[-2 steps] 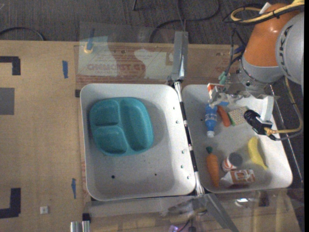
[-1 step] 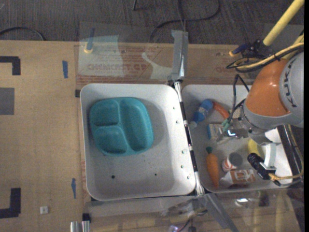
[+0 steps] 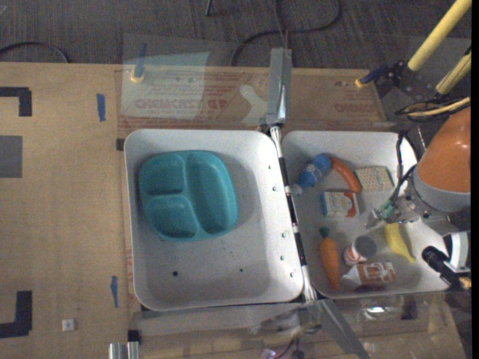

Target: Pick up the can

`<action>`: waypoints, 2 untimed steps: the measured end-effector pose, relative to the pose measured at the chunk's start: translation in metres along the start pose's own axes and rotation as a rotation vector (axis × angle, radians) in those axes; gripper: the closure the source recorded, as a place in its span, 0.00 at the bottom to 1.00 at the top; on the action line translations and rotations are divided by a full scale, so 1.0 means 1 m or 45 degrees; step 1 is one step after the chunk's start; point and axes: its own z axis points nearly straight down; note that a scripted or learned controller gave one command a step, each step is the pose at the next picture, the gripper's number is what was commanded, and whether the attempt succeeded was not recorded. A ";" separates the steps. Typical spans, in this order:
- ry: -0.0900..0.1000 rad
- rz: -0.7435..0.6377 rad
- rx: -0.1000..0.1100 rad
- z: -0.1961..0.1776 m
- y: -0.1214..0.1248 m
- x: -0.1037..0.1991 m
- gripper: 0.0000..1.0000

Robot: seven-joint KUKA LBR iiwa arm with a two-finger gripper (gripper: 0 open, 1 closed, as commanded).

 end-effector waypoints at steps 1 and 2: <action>0.002 -0.004 0.000 0.001 0.001 0.002 0.00; -0.009 0.003 -0.008 -0.010 0.001 -0.002 1.00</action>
